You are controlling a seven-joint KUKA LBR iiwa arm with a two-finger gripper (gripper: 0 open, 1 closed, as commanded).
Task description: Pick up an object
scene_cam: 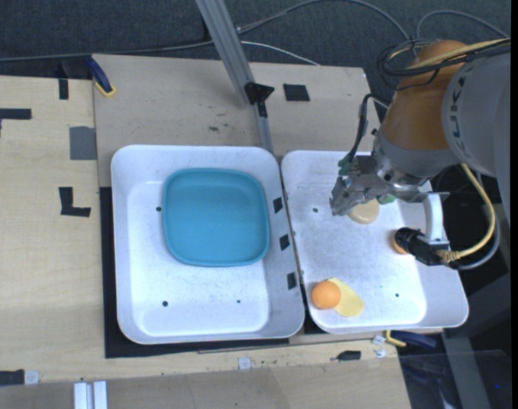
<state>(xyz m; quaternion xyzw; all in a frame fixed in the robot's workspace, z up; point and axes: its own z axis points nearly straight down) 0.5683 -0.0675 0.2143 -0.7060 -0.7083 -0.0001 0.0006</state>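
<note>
My gripper (348, 196) hangs low over the upper middle of the right bin (361, 245). A pale cream round object (365, 211) lies just to its right, partly hidden under the wrist. An orange ball (325, 294) rests near the bin's front left, touching a flat yellow piece (349, 301). Another small orange object (400, 242) peeks out by the black fitting at the right side of the bin.
The left bin (140, 254) holds a blue square plate (215, 216). A metal pole (233, 49) slants down to the gap between the bins. Cables loop behind the arm at the upper right. The bench lies bare to the left.
</note>
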